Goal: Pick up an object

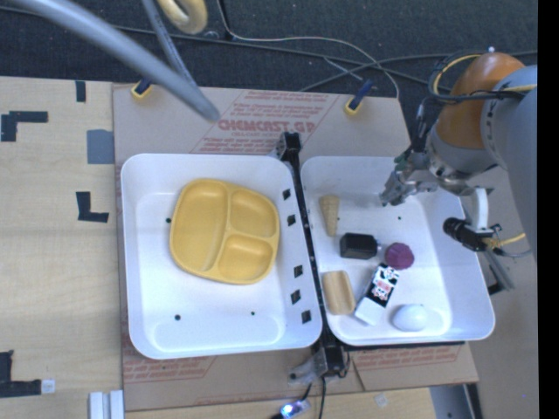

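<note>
Light wood bench [52, 260] w/ cardboard sheet [262, 120]; dark floor [349, 16], prob. carpet, cables [349, 59] across it.

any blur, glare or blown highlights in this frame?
Camera view: grey bar crossing top left is soft, out of focus; white egg-shaped object nearly merges into the bright right bin; yellow divided plate is evenly lit with soft shadows; gripper is small and slightly blurred.

You see two white bins, the left bin [140, 260] and the right bin [463, 312], sitting side by side on a cardboard sheet [262, 116] with red print. Two yellow clamps [142, 89] hold its far edge. Black cables [349, 59] trail across the dark floor [367, 7] beyond the wooden bench [52, 260].
</note>
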You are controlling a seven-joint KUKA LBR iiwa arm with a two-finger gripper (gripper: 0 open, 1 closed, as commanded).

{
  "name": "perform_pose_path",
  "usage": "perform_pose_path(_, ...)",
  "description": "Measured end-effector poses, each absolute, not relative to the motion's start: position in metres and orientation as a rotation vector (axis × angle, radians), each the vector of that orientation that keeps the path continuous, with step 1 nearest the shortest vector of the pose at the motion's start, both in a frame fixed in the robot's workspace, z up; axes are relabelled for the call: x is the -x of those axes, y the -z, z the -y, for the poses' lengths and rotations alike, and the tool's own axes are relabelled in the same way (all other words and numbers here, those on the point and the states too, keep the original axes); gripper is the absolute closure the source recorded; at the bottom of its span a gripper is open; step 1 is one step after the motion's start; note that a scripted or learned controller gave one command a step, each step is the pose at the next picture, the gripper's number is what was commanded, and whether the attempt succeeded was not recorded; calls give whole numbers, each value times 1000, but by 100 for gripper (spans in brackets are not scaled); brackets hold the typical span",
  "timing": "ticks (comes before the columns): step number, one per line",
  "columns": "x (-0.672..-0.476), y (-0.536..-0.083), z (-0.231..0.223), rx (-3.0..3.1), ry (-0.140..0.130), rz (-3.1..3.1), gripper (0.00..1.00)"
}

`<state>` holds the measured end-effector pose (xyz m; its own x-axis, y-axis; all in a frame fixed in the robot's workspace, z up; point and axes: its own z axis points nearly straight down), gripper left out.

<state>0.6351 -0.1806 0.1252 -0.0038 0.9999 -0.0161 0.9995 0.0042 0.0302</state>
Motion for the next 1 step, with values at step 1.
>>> perform_pose_path(1, -643, -181, 173, -2217, -3, -2222, 100)
